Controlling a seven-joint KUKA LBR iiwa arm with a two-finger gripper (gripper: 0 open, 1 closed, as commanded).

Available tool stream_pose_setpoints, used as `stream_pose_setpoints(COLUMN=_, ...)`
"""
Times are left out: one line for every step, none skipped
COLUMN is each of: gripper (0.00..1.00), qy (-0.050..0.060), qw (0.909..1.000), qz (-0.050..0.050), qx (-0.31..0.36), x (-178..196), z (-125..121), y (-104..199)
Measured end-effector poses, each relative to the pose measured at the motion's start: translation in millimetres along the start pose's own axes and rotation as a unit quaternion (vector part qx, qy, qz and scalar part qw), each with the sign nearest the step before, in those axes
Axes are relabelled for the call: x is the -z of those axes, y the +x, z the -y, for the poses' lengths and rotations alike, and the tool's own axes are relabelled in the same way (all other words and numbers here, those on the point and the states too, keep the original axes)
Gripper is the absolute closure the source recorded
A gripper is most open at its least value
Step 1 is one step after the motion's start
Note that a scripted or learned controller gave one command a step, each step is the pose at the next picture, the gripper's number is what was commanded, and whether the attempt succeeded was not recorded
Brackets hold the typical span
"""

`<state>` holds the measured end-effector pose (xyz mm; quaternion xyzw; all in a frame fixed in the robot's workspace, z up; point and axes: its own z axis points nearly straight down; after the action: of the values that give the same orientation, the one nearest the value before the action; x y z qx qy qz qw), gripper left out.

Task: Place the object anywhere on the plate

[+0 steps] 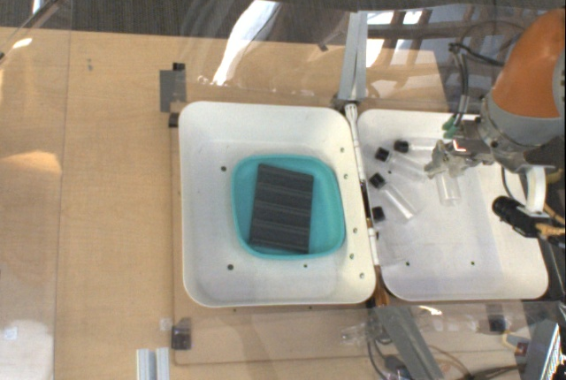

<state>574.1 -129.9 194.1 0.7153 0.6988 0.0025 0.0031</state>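
A dark grey ridged block (282, 208) lies flat on the teal plate (332, 232), which sits in the middle of the left white bin (203, 193). The block rests near the plate's centre, its long side running away from me. My gripper (447, 182) hangs over the upper middle of the right white bin (460, 268), well to the right of the plate and apart from the block. Nothing shows in its grasp. The arm's orange band (531, 69) rises at the far right.
Several small black pieces (380, 155) lie along the right bin's left side, near the divider (361, 184) between the bins. A black cable piece (517, 215) hangs beside the arm. Wooden bench surrounds both bins.
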Motion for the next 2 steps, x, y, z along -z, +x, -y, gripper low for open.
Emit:
stream_pose_setpoints(gripper=1.0, qy=0.001, qw=0.9962, qz=-0.001, qx=0.087, x=7, z=17, y=72)
stream_pose_setpoints(gripper=1.0, qy=0.001, qw=0.9857, qz=-0.001, qx=0.168, x=17, z=14, y=143)
